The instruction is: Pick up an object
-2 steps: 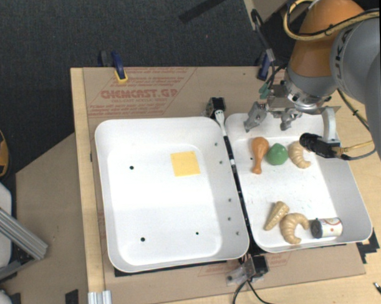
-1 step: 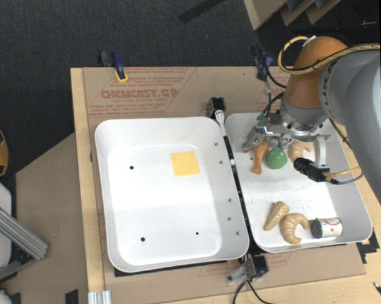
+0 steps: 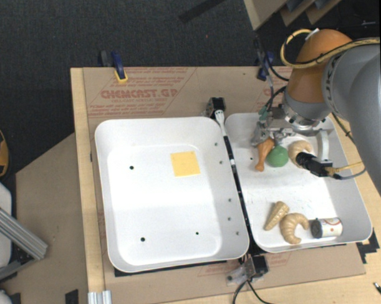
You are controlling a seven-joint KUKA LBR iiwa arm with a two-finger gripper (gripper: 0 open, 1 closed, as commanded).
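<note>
My gripper [image 3: 266, 134] hangs low over the far part of the right bin [image 3: 341, 193], under the grey arm and its orange band [image 3: 312, 63]. Right below it lies an orange carrot-shaped toy [image 3: 263, 155], whose upper end touches or sits under the gripper's tip. A green ball [image 3: 278, 157] rests against the carrot's right side, with a beige rounded piece [image 3: 298, 149] beside it. Near the front of this bin lie a small tan cone-shaped pastry [image 3: 276, 215], a croissant [image 3: 293, 226] and a small white cylinder with a dark cap [image 3: 325, 228].
In the left bin [image 3: 117, 200] a flat yellow square [image 3: 184, 163] lies towards the back. A black divider rail [image 3: 232, 172] runs between the bins. A black cable and connector [image 3: 316, 164] hang from the wrist over the right bin.
</note>
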